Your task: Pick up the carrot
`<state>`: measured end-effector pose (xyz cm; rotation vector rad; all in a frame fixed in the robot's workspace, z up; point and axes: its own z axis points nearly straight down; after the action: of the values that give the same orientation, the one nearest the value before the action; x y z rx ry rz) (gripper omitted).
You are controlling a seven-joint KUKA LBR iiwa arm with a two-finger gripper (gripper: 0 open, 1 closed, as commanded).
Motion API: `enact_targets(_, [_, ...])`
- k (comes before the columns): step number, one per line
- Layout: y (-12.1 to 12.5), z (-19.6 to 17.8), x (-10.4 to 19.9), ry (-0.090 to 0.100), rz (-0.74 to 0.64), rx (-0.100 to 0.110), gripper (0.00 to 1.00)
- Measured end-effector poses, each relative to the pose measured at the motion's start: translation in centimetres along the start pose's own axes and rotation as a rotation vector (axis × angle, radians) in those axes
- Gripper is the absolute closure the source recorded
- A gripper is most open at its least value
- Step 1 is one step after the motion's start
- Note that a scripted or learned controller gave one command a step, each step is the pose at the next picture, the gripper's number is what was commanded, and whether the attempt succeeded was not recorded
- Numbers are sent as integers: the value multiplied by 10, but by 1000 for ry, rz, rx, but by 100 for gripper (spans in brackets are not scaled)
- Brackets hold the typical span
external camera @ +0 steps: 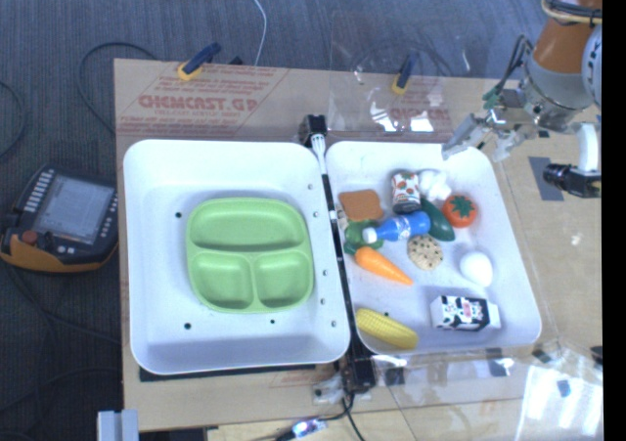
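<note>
Two white bins sit side by side: the left bin (pixel 156 234) and the right bin (pixel 509 263). One green divided plate (pixel 249 253) has three compartments. The toy foods (all in the right bin) count one carrot (pixel 382 266), one corn cob (pixel 386 329), one tomato (pixel 460 210), one egg (pixel 476 267), one cookie (pixel 424 251), one milk carton (pixel 464 312), one blue bottle (pixel 396 228).

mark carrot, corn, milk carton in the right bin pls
carrot (pixel 382 266), camera view, middle of the orange body.
corn (pixel 386 329), camera view, middle of the yellow cob.
milk carton (pixel 464 312), camera view, centre of the cow-patterned face.
</note>
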<state>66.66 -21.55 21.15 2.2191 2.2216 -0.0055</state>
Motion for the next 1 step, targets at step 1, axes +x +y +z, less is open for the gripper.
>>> enact_targets(1, [-52, 46, 47, 3, -20, 6, 0])
